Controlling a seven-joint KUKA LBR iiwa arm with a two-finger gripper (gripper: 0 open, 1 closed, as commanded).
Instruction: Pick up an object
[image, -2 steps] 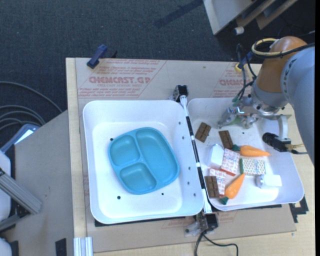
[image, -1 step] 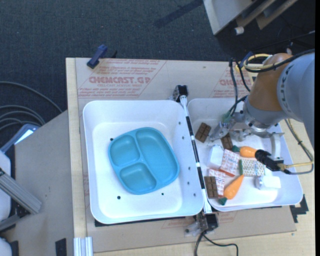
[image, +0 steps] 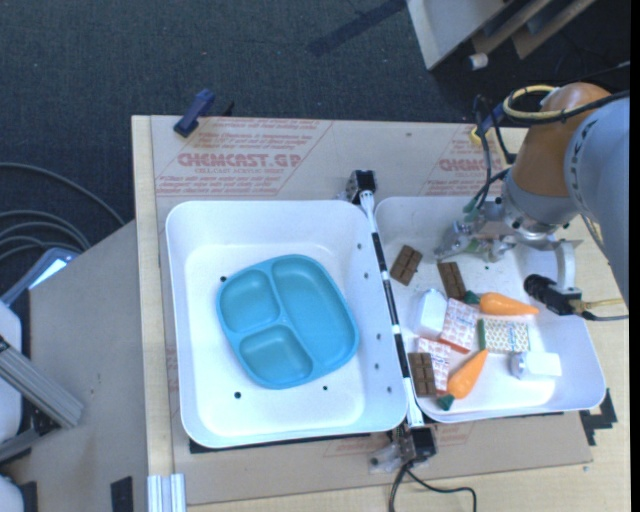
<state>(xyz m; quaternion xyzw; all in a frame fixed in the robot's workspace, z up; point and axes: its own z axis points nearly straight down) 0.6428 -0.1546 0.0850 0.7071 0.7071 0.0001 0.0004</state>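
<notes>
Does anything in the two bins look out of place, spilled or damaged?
Nothing stands out. The blue divided tray lies flat in the left bin; the carrots, brown bars and packets are loosely scattered in the right bin, undamaged.

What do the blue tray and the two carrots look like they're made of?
Blue tray: likely moulded plastic, one even blue, smooth rounded dividers, soft sheen. Carrots: probably toy plastic or rubber, flat uniform orange with no skin marks; too small to be sure. White bins under them also look like smooth plastic.
</notes>
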